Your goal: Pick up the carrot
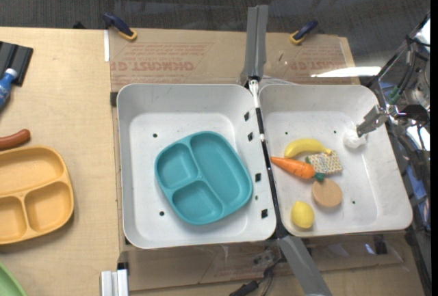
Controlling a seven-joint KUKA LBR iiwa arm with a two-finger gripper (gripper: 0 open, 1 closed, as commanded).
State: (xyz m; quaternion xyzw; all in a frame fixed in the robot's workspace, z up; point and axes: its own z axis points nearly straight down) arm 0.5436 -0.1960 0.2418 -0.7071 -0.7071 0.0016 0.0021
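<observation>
Gripper (373, 121) right of leftward-pointing carrot (293, 167)

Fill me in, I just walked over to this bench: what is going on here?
A grey robot arm reaches in from the right, its gripper hovering over the far right corner of the right white bin. The orange toy carrot it should pick up lies untouched near that bin's left wall, beside a yellow toy banana, a checkered cracker-like piece, a round tan disc and a yellow lemon. A teal divided plate sits in the left bin.
</observation>
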